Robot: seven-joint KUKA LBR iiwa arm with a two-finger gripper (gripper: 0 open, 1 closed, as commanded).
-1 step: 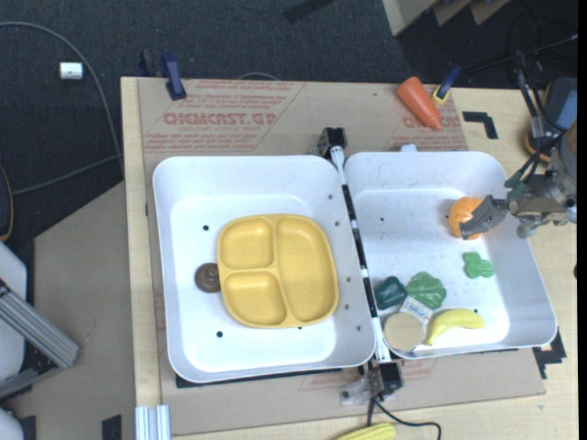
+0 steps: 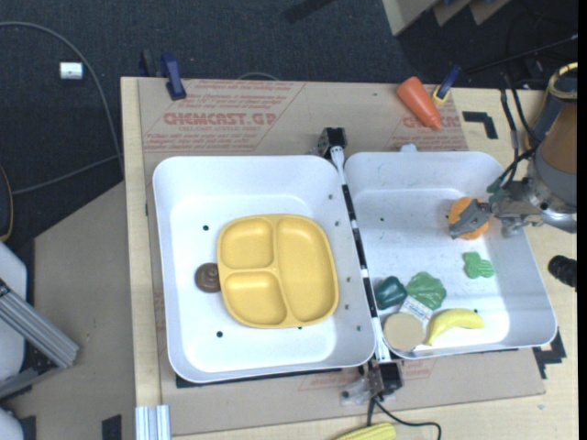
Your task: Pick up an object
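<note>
The right bin [image 2: 431, 168] holds several small objects. An orange object [image 2: 460, 215] lies near its far right side, and my gripper [image 2: 481, 213] sits right on top of it, covering part of it. Further forward lie a small light green piece [image 2: 477, 266], a leafy green object [image 2: 426, 290], a dark green object [image 2: 390, 292], a yellow banana [image 2: 452, 324] and a round tan disc [image 2: 402, 331]. The grey arm [image 2: 555, 168] comes in over the bin's right rim.
The left bin [image 2: 183, 200] holds a yellow divided plate [image 2: 277, 270] with a brown round thing [image 2: 208, 278] at its left edge. An orange carrot-like toy [image 2: 420, 104] and blue clamps [image 2: 171, 76] sit on the bench behind the bins.
</note>
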